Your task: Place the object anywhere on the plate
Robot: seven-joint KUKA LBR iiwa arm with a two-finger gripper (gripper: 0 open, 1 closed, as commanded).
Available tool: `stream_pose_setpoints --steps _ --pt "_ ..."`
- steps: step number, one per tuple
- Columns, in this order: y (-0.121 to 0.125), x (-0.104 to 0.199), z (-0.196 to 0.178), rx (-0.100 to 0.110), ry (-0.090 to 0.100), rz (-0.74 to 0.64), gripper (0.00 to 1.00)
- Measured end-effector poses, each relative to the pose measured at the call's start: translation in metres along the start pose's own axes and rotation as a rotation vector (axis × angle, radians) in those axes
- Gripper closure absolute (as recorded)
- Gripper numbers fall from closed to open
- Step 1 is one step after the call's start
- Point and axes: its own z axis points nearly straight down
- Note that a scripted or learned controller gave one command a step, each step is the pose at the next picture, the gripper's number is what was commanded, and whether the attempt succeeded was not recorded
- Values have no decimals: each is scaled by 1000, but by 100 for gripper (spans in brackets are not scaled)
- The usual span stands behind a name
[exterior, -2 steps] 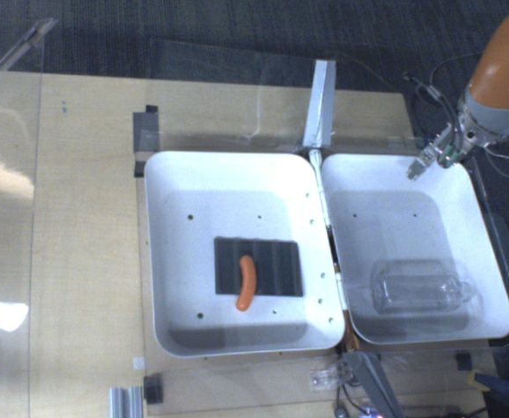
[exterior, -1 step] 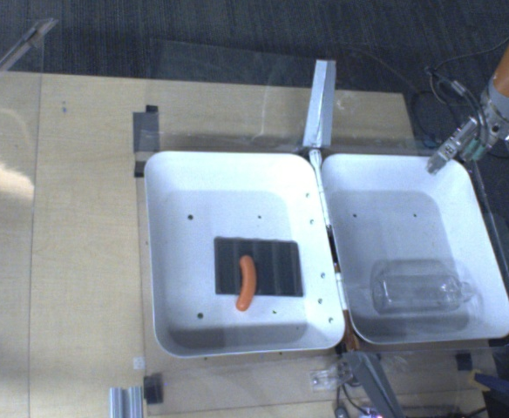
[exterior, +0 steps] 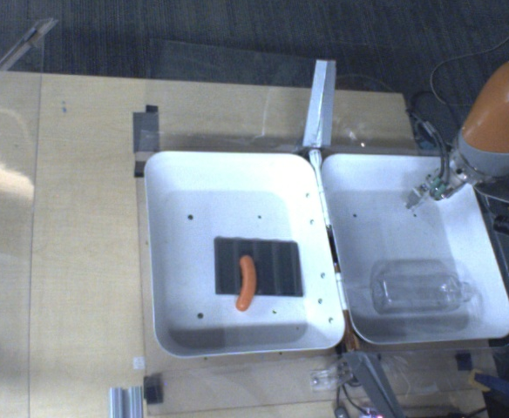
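From the camera view above the bench, we are looking down on two shallow white bins lying side by side on a pale wooden bench (exterior: 71,259). In the left bin (exterior: 176,198), a dark ribbed plate (exterior: 276,264) is sitting near the middle, and an orange sausage-shaped object (exterior: 247,282) is lying on it, its lower end hanging just over the plate's front edge. In the right bin (exterior: 368,207), a clear plastic bottle (exterior: 418,290) is lying on its side near the front wall, well apart from the plate. A metal divider post (exterior: 321,103) is rising behind the seam between the bins, and nothing is standing between the arm and the left bin apart from that shared rim.

The arm (exterior: 498,120) is reaching in from the right, its orange band showing above the grey wrist. The gripper (exterior: 430,192) is hovering over the back right part of the right bin, pointing down and leftward. Nothing is showing between its fingers; whether they are apart or together we cannot tell.
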Motion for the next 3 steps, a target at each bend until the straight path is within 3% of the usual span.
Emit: stream_pose_setpoints --steps 1,2,3 --pt "3 -1 -13 -6 -7 -5 100" --pt "-25 15 -78 -2 -2 14 100" --pt "-57 35 -80 0 0 -139 100"
